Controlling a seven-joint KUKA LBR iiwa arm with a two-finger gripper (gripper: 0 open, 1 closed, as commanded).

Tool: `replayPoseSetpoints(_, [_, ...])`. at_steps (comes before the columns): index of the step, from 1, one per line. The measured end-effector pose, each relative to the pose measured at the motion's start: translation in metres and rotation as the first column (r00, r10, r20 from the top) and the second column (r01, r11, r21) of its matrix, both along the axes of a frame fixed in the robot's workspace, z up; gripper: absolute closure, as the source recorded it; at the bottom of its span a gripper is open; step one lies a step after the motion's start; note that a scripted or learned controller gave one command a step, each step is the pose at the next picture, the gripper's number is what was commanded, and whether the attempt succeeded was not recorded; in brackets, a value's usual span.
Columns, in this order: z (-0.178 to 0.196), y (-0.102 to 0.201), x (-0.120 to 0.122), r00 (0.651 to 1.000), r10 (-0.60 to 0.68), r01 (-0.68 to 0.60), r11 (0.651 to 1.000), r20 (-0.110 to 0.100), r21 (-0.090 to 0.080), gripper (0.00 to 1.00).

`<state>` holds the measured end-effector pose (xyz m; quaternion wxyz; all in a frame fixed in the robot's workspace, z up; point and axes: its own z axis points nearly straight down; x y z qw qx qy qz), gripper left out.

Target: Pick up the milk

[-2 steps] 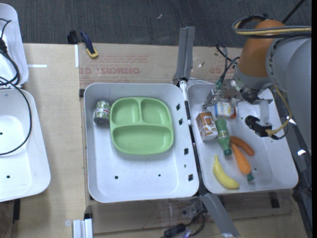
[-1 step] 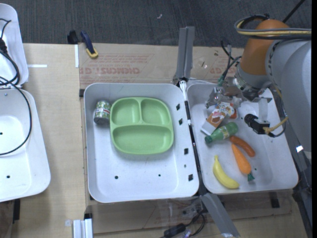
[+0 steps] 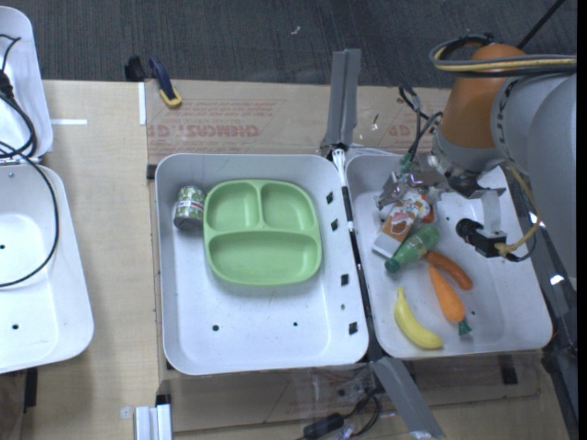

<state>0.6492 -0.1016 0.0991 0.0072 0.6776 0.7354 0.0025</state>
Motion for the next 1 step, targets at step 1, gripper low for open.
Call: replayPoseSetpoints(1, [0.0002, -0.0046, -0.0250, 0.997, 0.072, -0.072, 0.997, 0.001, 0.001, 0.00])
